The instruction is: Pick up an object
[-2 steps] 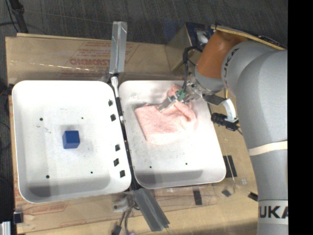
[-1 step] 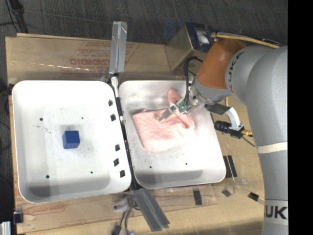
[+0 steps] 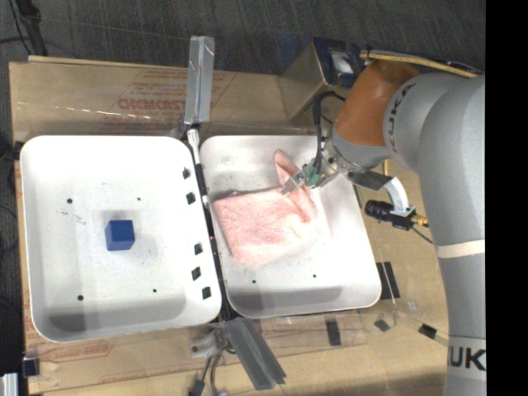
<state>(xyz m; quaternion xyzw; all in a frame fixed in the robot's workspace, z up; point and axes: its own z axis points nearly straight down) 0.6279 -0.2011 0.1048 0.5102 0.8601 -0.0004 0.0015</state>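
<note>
Cardboard (image 3: 91, 89) covers the bench under two shallow white bins that sit side by side, their inner rims touching along a grey metal strip (image 3: 198, 77).

The left bin (image 3: 37, 163) holds one thing: a small blue cube (image 3: 120, 234), sitting flat on the floor a little left of the bin's middle and well apart from every wall. Four small dark dots mark that bin's floor, two above the cube and two below it. Several small black tabs run down the seam between the bins.

The right bin (image 3: 359, 283) also holds one thing, a pink cloth (image 3: 260, 225). Most of it lies crumpled on the floor in the left and middle part of the bin, its left edge near the seam. Its upper right part is drawn up off the floor into a raised fold that leads to the gripper.

One gripper (image 3: 305, 180) hangs over the upper right part of this bin, with its two fingers pinched together on that raised fold, so cloth shows between them. Only this part of the cloth is up; the rest lies on the bin floor.

Behind the gripper, one grey arm (image 3: 445, 139) reaches in from the right, its orange band (image 3: 367, 110) just above the wrist.
</note>
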